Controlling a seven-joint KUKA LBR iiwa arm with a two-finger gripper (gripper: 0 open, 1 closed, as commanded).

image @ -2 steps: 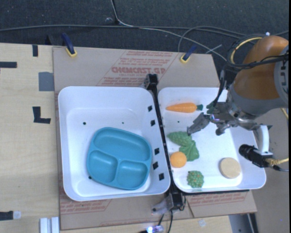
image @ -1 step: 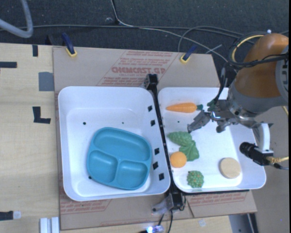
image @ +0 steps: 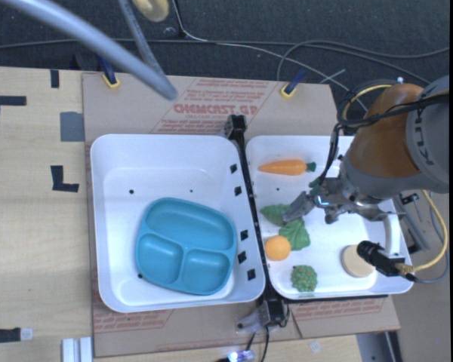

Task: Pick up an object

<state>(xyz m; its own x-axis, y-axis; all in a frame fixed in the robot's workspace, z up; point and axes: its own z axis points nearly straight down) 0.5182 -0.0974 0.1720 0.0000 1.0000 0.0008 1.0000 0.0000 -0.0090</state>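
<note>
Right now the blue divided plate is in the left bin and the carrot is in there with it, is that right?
Not quite. The camera view shows the blue divided plate in the left bin, but the carrot lies in the right bin.

Divided plate [image: 185, 246] in left bin [image: 106, 164], carrot [image: 282, 167], leafy greens [image: 287, 225], perhaps an orange [image: 277, 248], broccoli [image: 303, 278] in right bin [image: 326, 291]

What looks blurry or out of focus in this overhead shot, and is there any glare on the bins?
In the camera view, the grey bars crossing the top left are soft and out of focus, being near the lens; the carrot and blue plate are fairly sharp. The white bins look bright, evenly lit, with only soft shadows.
</note>
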